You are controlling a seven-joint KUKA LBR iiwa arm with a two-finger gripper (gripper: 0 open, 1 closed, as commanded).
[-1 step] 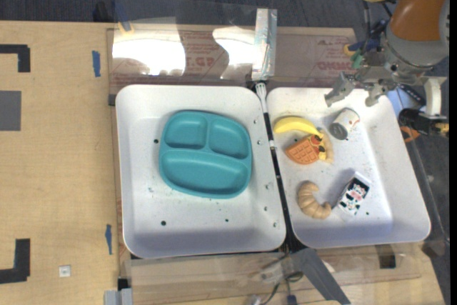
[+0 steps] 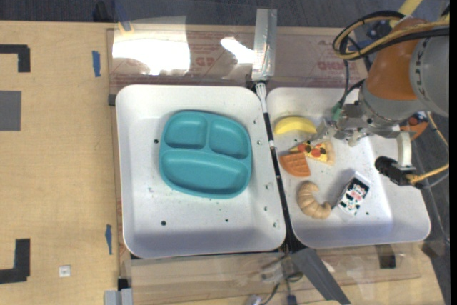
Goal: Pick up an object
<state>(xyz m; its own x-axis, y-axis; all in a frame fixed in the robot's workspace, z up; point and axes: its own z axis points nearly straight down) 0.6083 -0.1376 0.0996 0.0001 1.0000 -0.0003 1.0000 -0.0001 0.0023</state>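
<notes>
1. Right bin [image 2: 407, 221] holds the candidates: banana [image 2: 294, 126], pizza slice [image 2: 296, 162], croissant [image 2: 313, 199], small box [image 2: 353, 195].
2. Tool [image 2: 341, 122] hangs just right of the banana; grip state cannot be told.
3. Left bin [image 2: 136, 175] carries a teal tray [image 2: 206, 153].

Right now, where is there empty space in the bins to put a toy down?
The left bin has bare floor all around the teal plate, widest along the front and left edges. The right bin is crowded: banana, pizza slice, orange piece, croissant and a small black-and-white item. Its front right corner is bare. The gripper hangs at its back.
</notes>
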